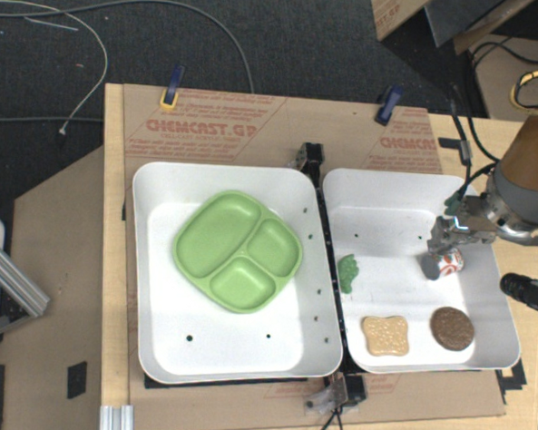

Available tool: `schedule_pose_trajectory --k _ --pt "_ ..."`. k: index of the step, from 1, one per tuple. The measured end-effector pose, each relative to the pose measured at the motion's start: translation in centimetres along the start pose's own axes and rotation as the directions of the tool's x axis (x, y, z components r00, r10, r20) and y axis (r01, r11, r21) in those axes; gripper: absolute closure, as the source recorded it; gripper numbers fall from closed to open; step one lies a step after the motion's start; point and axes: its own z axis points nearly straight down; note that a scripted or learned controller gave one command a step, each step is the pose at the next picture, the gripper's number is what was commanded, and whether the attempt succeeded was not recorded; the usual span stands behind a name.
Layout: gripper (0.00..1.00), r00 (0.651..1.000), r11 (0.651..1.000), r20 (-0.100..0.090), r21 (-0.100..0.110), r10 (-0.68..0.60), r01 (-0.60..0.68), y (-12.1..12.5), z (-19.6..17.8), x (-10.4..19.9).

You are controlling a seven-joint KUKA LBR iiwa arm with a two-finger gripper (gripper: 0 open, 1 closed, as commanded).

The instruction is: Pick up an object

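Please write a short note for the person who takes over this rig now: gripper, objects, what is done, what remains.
Gripper: low in the right bin, at a small red-and-white object; no hold is visible.
Also in the right bin: green piece, tan cracker, brown cookie.
Left bin: green divided plate.
Done: nothing is lifted.
Left: grasp and raise one object.

Dark carpet [126, 28] — loose cables [80, 34] — surrounds the cardboard-topped bench [257, 118].
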Motion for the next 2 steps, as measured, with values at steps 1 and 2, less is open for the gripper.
schedule_pose_trajectory --k 1,2 --pt "1.00 1.000 1.000 -0.001 0.000 0.000 0.000 -0.8 0.0 4.5" --pt "1.00 1.000 1.000 -0.001 0.000 -0.001 0.001 -0.9 0.4 9.7"
